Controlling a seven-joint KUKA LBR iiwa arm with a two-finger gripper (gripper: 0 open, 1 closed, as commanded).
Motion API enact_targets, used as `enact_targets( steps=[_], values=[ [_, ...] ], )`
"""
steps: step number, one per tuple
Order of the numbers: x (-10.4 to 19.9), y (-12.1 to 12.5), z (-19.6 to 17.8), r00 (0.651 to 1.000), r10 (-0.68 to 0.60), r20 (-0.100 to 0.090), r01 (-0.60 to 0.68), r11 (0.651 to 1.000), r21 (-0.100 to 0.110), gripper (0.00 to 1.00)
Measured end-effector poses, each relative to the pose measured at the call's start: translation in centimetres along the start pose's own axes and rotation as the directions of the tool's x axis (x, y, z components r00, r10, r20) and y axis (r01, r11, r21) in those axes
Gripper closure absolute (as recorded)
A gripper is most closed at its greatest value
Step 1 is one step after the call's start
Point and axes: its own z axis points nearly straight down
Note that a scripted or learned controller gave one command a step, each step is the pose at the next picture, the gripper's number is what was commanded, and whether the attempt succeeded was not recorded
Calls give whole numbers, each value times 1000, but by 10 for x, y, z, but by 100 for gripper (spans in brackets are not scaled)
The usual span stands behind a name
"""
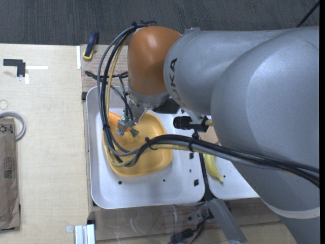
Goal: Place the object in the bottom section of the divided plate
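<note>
Gripper sits low over the yellow plate in the left bin; can't tell its fingers. Banana lies in the right bin, soft, so grab mid-body gently.

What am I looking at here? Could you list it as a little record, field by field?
arm: grey KUKA arm with orange band, reaching in from the right
plate: yellow divided plate in the left white bin, partly hidden by arm and cables
gripper: over the plate
banana: in the right bin, beside the divider
</note>
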Motion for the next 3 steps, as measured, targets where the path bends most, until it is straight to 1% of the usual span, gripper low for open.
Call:
enact_targets(
  steps=[1, 2, 3],
  values=[
    [-24, 33, -47, 1000, 19, 2, -19, 1000, -2, 100],
    [-31, 39, -116, 1000, 20, 2, -20, 1000, -2, 100],
    [3, 14, 14, 976, 217, -1, -217, 976, 2, 100]
  ],
)
